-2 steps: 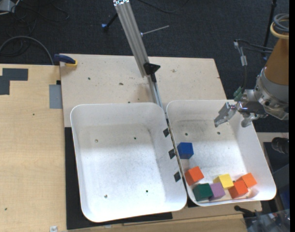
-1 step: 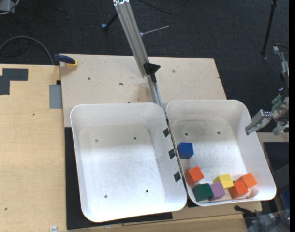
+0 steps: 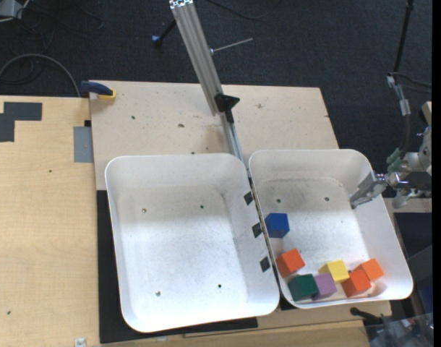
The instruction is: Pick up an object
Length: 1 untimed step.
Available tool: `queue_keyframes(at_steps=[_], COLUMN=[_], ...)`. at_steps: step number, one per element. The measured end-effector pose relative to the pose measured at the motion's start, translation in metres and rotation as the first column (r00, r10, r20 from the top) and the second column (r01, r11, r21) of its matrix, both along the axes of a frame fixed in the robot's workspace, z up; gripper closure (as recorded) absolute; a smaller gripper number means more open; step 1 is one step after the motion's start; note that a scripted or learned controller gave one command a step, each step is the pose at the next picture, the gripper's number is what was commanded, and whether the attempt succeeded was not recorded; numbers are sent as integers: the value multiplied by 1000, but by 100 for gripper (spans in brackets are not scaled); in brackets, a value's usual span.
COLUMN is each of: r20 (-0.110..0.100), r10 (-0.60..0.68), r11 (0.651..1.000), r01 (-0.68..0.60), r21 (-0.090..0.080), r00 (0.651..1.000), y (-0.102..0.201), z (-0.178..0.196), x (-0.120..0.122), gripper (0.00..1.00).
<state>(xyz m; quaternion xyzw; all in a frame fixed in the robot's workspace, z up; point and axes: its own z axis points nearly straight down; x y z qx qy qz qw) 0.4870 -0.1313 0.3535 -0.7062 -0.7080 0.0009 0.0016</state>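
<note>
Gripper (image 3: 365,192) at right bin's (image 3: 329,161) 3 o'clock rim, nothing seen between fingers; opening can't be judged. Blue cube (image 3: 277,224) alone near bin centre. At 5–6 o'clock, clustered: orange cube (image 3: 290,262), green cube (image 3: 303,287), purple cube (image 3: 325,285), yellow cube (image 3: 337,270), two more orange (image 3: 356,281).

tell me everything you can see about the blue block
The blue block is a small solid-coloured cube, matte, lying flat on the floor of the right bin near its left wall. It stands alone, touching no other block; the orange block lies nearer the camera, apart from it.
</note>
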Motion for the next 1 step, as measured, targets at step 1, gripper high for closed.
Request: queue_keyframes(at_steps=[1], r20=[-1], r10=[1], r11=[1000], r01=[-1], r21=[1], r00=[1000], y=[36], z=[-16], x=[0], gripper=[0])
